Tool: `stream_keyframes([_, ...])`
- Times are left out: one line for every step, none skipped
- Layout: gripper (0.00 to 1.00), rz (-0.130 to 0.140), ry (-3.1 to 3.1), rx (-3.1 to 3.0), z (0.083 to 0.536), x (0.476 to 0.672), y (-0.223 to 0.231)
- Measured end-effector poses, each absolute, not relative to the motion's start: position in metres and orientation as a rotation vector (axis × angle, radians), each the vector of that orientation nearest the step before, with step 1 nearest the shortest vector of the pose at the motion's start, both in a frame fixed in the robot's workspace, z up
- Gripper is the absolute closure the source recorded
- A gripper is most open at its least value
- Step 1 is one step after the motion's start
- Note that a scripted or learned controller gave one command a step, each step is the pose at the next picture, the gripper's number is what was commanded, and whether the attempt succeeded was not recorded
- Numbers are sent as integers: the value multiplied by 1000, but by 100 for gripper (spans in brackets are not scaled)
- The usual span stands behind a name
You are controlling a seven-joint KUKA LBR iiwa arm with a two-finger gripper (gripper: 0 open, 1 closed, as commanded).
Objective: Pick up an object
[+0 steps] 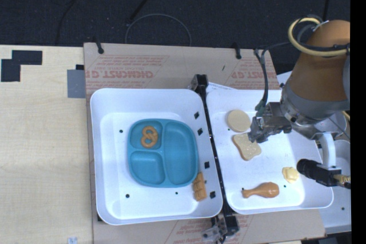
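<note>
Status: pick not yet done, as I read it. My gripper [258, 133] sits low in the right bin [309, 200], directly over the upper right edge of the bread slice [246, 147]. Nothing is visibly lifted. I cannot tell whether it has closed on anything; the tool is too dark and small to read. Left to do, in my judgement: secure a hold and raise the piece clear of the bin floor.

Count, placed from the gripper:

- Bread slice, 1: just below and left, touching or nearly so. Likeliest target.
- Round cracker [238, 120], 1: just beside, up and left.
- Drumstick [262, 190], 1: well below, near the bin's front wall.
- Small yellow piece [290, 174], 1: below and right, apart from the tool.
- Blue divided plate [163, 152], 1: far left, in the left bin [111, 203].
- Pretzel [149, 136], 1: far left, in the plate's upper left compartment.
- Small orange-brown item [199, 187], 1: down and left, off the plate, by the left bin's inner wall; I cannot identify it.

Bins: 2.
</note>
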State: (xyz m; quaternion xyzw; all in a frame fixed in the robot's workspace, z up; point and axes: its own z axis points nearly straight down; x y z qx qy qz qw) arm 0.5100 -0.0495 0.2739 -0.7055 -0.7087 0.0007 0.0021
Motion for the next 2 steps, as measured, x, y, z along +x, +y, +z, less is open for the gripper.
stream_keyframes([100,5,-2221,-2214,262,519,-4])
stream_keyframes([100,4,-2223,-2213,253,508,52])
